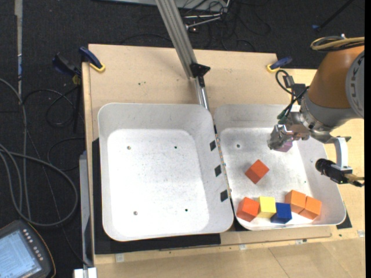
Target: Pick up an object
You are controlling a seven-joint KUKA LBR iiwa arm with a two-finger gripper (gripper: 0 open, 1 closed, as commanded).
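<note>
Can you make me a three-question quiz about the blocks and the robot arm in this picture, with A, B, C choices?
1. Where are the blocks?
A. left bin
B. right bin
C. on the floor

2. How many blocks are blue?
A. one
B. three
C. none

3. What is the lone orange block doing?
A. lying apart from the others
B. stacked on the yellow block
C. hanging from the arm

Answers:
1 B, all six lie in the right bin.
2 A, one blue block sits in the front row.
3 A, it lies alone, below the gripper.
</note>
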